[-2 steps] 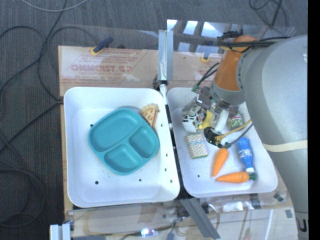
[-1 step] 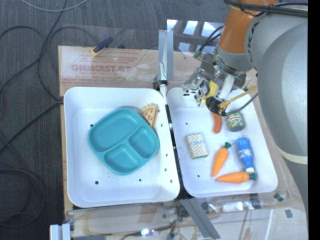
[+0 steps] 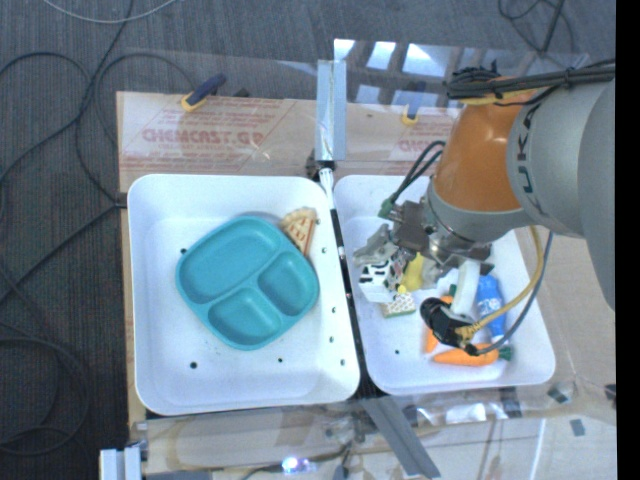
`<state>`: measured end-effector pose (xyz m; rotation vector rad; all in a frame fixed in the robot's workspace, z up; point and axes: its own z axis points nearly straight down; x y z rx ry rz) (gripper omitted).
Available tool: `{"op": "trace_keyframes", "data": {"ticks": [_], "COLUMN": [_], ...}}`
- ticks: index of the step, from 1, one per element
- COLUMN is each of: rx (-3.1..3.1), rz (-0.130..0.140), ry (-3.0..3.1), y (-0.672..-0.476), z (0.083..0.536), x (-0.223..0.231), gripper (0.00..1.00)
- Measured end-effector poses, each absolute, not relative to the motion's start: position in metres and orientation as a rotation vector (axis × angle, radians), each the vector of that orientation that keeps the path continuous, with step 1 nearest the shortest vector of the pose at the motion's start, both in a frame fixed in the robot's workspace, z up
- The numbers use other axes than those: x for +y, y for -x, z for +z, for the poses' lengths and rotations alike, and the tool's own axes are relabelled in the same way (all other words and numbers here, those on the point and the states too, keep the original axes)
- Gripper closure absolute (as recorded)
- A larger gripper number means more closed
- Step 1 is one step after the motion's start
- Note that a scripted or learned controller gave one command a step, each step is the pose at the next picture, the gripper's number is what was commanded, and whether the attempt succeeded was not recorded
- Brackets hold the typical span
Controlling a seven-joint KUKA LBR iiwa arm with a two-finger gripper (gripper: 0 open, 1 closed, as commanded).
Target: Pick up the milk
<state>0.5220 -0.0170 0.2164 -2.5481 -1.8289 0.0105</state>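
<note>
Dark grey carpet (image 3: 200,28) (crossed by loose cables (image 3: 60,68)) surrounds the plywood bench (image 3: 200,138).

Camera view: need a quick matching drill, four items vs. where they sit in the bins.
Things:
1. teal divided plate
2. waffle cone piece
3. carrot
4. gripper

Places:
A. near the front edge of the right bin
B. middle of the left bin
C. over the clutter at the right bin's left side
D. at the plate's upper right edge, by the wall between the bins

Pairs: 1-B, 2-D, 3-A, 4-C
</note>
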Motion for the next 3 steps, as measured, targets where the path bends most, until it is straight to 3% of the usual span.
{"op": "trace_keyframes", "data": {"ticks": [1,2,3], "rx": [-1.827,-1.817,-2.178], "rz": [0.019,0.009,0.007], "ry": [2.544,2.565,2.259], "y": [-0.522,-0.539,-0.517], "z": [0.223,0.371,0.248], "x": [-0.017,-0.027,-0.050], "gripper": [1.00,1.00,1.00]}}
